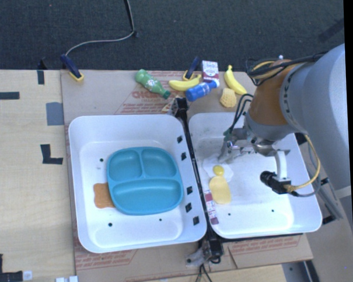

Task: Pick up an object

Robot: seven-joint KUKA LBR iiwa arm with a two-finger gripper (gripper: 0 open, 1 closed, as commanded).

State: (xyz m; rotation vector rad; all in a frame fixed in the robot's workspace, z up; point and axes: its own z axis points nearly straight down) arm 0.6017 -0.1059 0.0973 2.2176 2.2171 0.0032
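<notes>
Gripper (228, 153) hangs over the right bin (296, 217) near its left edge; whether it is open I cannot tell. Yellow bottle (219, 187) lies just below it by that edge, apart from it.

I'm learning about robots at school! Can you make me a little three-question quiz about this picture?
1. True or false: the blue plate lies in the left bin.
2. What sits under the blue plate's left edge? A) an orange piece B) a spoon C) a sock
3. Fill in: the gripper hovers over the ____ bin, near a yellow toy.

Key: 1 true; 2 A; 3 right.
</notes>
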